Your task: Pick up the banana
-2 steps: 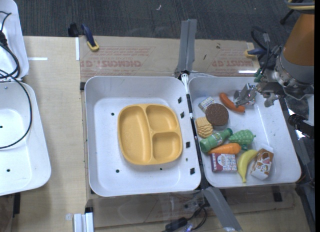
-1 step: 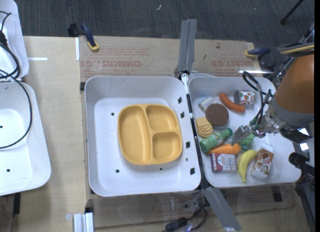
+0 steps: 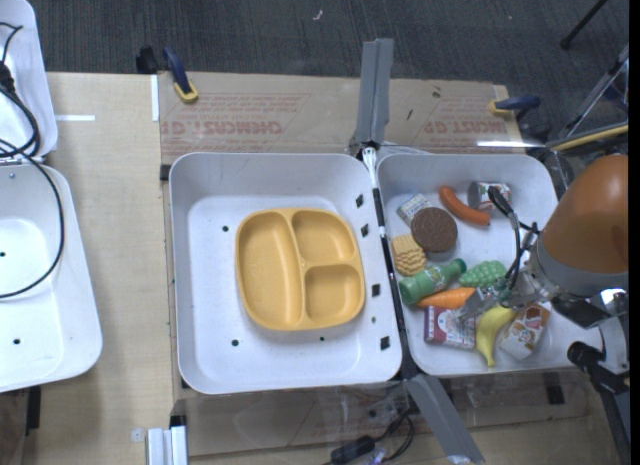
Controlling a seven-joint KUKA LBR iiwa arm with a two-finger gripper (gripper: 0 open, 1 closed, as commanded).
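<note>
The yellow banana (image 3: 489, 330) lies near the front edge of the right bin (image 3: 462, 159), curving down toward the front wall. It sits between a red packet (image 3: 446, 325) and a small carton (image 3: 526, 331). My gripper (image 3: 497, 299) reaches in from the right and hangs right over the banana's upper end, at or just above it. The arm's orange band (image 3: 598, 215) and grey wrist cover the bin's right side. I cannot see whether anything is held.
An orange carrot (image 3: 446, 298), green bottle (image 3: 431, 279), green bumpy object (image 3: 484, 274), cracker (image 3: 407, 253), brown cookie (image 3: 434, 230) and sausage (image 3: 464, 206) crowd the right bin. The left bin (image 3: 200, 253) holds a yellow divided plate (image 3: 298, 268).
</note>
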